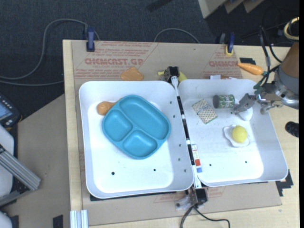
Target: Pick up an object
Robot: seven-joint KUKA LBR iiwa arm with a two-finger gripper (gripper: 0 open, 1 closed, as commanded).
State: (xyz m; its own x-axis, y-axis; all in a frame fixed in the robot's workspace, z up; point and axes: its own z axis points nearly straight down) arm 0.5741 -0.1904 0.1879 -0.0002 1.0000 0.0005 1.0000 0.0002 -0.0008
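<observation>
Gripper [244, 104] hangs near the right bin's [266, 172] far right corner w/ jaws apart, nothing btwn them. Nearest target: green can [223, 100], lying just beside. Best to centre over the can, straddle it across its round body, then close.

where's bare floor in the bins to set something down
Right bin: the near half, below the fried egg toy. Left bin: the near strip below the blue divided plate. Crowded: right bin's far half, with patterned sponge, green can, gripper.

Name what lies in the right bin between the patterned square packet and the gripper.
In the camera view, a small green can lies on its side between the patterned packet and the gripper.
</observation>
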